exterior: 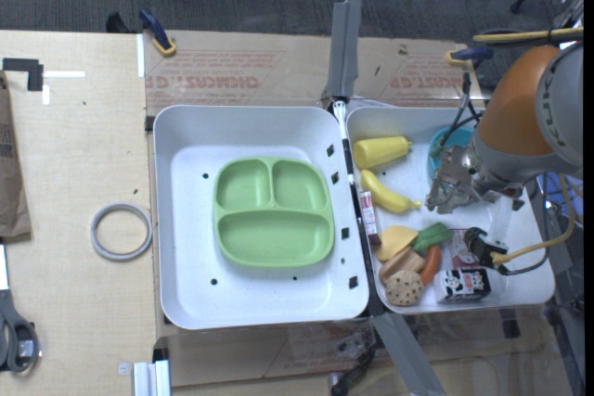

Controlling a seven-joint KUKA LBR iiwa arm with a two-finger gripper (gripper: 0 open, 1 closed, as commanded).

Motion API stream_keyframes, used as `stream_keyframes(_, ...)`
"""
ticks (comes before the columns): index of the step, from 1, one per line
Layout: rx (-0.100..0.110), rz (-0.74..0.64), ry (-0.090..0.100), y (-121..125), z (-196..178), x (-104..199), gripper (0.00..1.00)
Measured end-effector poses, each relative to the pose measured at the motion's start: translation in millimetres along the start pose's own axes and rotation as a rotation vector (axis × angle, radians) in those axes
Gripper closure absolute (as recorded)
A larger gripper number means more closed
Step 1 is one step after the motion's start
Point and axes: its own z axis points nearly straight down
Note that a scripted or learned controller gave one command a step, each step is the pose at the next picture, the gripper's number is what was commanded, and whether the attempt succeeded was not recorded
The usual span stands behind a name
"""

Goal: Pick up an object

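The banana [388, 191] lay in the right bin [520, 292], toward its left wall, just below the yellow bottle [380, 150]. It looked light, smooth and curved, likely a stiff plastic toy, so best pinched across its middle. The gripper [447, 196] hung just right of the banana's tip, above the bin floor; whether it was released or clenched I could not tell

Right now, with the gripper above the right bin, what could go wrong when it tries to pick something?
1. The toys lie crowded: the banana touches the yellow bottle, so the gripper may nudge both.
2. It hangs near the blue bowl and could bump it.
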Motion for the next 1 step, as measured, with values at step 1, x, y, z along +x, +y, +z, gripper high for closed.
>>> stream_keyframes(1, -0.001, 0.000, 0.000, 0.1, -0.2, -0.2, 0.00)
